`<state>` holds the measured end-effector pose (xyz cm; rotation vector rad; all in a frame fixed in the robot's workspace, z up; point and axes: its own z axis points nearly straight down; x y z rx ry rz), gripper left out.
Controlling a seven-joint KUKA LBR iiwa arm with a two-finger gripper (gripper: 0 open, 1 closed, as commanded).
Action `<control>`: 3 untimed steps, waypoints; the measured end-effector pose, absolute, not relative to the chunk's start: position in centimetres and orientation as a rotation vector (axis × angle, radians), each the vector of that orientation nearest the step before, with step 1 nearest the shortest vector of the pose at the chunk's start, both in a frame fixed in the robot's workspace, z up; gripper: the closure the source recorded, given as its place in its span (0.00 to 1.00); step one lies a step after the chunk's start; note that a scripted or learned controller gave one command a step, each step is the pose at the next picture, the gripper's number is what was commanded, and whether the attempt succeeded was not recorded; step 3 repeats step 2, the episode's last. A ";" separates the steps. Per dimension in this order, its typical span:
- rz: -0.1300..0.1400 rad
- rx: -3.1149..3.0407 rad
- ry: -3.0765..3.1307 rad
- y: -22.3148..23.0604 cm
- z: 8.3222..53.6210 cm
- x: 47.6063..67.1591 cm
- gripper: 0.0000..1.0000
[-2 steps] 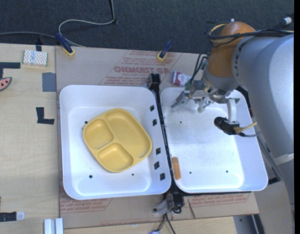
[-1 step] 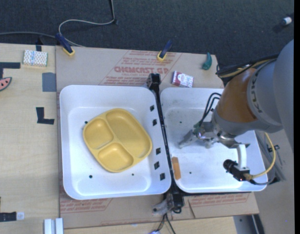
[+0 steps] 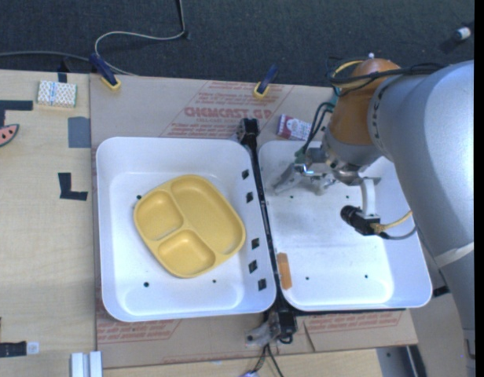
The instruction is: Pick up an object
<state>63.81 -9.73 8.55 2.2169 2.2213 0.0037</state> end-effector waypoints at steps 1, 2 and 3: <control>0.002 2.216 2.222 -9.7 9.6 63.8 1.00; 0.002 2.216 2.225 -9.7 10.5 63.8 1.00; 0.002 2.216 2.225 -9.7 10.5 63.8 1.00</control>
